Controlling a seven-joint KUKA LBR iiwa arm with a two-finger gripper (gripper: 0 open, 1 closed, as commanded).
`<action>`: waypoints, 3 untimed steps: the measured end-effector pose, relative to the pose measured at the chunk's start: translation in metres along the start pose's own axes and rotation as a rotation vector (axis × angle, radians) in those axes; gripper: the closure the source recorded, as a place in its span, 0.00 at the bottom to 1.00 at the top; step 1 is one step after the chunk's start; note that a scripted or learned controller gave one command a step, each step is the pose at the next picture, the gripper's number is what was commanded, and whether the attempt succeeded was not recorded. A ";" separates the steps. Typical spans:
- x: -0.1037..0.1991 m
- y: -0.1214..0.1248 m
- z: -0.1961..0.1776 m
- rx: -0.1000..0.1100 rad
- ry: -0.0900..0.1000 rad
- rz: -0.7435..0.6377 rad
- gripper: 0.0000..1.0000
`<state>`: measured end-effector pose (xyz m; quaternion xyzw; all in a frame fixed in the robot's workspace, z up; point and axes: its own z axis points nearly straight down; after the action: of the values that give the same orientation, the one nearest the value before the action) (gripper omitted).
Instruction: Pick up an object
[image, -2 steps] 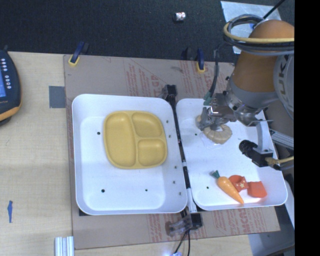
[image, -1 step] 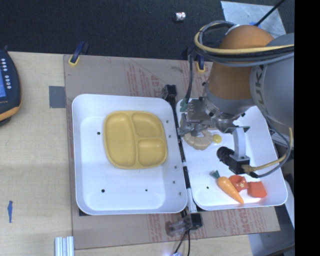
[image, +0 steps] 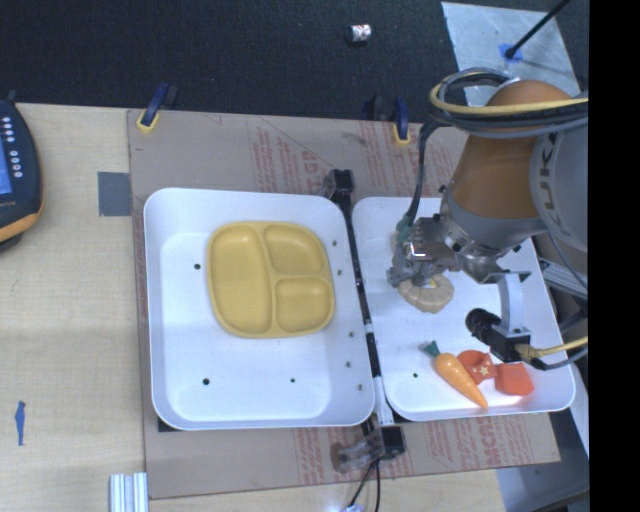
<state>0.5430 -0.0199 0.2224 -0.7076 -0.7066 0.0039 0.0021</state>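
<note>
My gripper (image: 420, 268) is low in the right bin (image: 400, 392), directly over a tan, lumpy object (image: 430, 295) that peeks out beneath it. The gripper's body covers most of that object. An orange toy carrot (image: 460, 378) with a green tip lies near the bin's front edge. Touching the carrot on its right are red pieces (image: 502, 376), one marked with a small star. The arm's orange band (image: 505, 170) and grey wrist hide the back right part of the bin.
The left bin (image: 170, 300) holds a yellow divided plate (image: 270, 278) with three compartments. A black fitting with a cable (image: 497, 335) hangs over the right bin beside the gripper. A handheld pendant (image: 15, 170) lies at the bench's far left. Clamps hold the cardboard sheet at the back.
</note>
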 end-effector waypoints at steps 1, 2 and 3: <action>0.048 0.028 -0.021 -0.009 0.003 -0.010 1.00; 0.086 -0.020 -0.010 0.001 0.003 -0.011 1.00; 0.009 -0.010 0.033 0.000 0.000 0.001 1.00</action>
<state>0.5325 -0.0114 0.1893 -0.7081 -0.7061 0.0040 0.0020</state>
